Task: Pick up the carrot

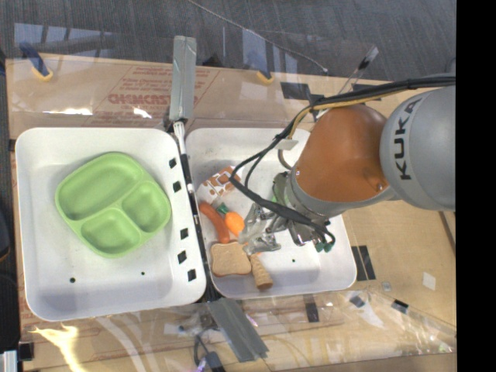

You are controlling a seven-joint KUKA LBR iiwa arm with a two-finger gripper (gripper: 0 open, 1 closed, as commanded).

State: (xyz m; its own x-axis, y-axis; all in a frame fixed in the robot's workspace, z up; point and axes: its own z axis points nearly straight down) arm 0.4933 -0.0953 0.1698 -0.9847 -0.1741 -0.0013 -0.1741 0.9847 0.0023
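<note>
The orange carrot [231, 222] with a green top lies in the right bin [310, 273], near its left wall. A red-orange piece [210, 215] lies just left of it. My gripper [260, 235] hangs low in the right bin, immediately right of the carrot and close to it. The arm's orange band and grey wrist cover the bin's middle. I cannot make out how the fingers stand, and nothing shows as lifted.
A slice of toast [230, 261] and a brown cork-like piece [261, 273] lie at the right bin's front. A brown-and-white item [220, 182] sits behind the carrot. The left bin [46, 277] holds a green divided plate [113, 202]. Cables loop over the arm.
</note>
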